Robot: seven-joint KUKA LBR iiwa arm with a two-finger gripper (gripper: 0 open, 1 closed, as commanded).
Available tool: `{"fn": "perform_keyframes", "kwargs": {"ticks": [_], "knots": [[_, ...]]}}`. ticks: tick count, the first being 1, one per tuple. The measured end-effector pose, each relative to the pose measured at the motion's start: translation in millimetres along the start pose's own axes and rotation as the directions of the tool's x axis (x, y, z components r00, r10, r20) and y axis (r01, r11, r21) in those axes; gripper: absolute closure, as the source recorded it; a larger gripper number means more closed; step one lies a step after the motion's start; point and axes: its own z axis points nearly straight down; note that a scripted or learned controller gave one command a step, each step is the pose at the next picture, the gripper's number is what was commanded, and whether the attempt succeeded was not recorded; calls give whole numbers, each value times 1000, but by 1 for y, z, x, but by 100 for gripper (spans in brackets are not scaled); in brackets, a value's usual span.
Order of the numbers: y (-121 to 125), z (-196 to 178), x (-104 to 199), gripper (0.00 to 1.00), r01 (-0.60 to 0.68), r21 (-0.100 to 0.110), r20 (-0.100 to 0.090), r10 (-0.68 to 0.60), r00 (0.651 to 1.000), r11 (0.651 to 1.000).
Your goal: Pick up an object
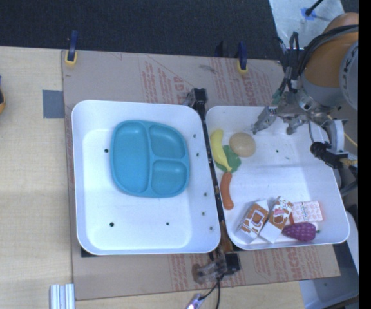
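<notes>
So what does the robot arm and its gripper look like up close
The arm is a rounded grey body with a wide orange band above the wrist. Black cables loop along it, and a dark cable or bracket hangs to its right. The gripper is a small grey metal assembly with thin metal fingers.

Yellow plastic banana lying lengthwise at the right bin's left wall, touching a green plastic piece; round beige ball-like item just beside them; orange carrot-shaped toy below; three small printed cartons and a purple grape bunch clustered near the front edge
</notes>
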Motion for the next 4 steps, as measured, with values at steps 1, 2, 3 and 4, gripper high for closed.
{"fn": "perform_keyframes", "kwargs": {"ticks": [1,2,3,4], "knots": [[1,-11,0,100,3,0,-1,-3,1000,1000],[-48,-6,51,100,6,1,0,-6,1000,1000],[-69,-49,127,100,7,0,0,-7,1000,1000],[-101,-48,160,100,6,1,0,-6,1000,1000]]}}
